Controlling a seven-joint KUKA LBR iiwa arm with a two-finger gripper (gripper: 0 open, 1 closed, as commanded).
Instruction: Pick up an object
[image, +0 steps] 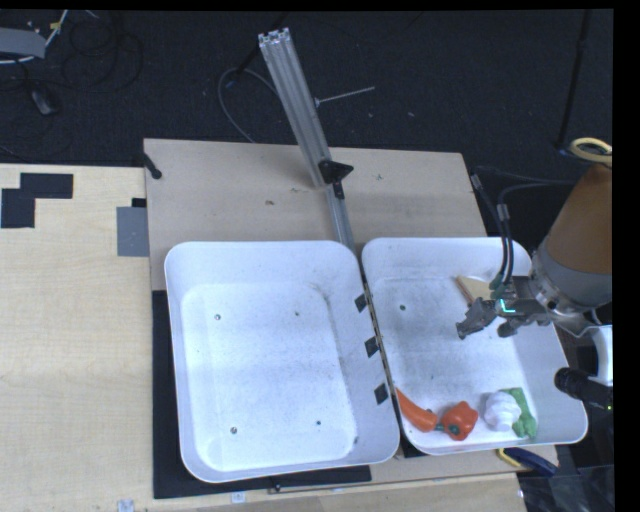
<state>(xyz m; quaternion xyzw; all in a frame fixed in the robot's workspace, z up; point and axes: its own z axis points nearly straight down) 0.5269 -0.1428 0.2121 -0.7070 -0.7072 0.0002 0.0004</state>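
I'm hovering my pincer over the right bin, approaching; can't tell its state. Next I'm needing to descend on the orange pepper toy.

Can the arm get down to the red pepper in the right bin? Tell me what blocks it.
Probably yes. The end effector hangs over the right bin, and the red pepper lies uncovered near the front wall, with an orange piece and a white object close beside it.
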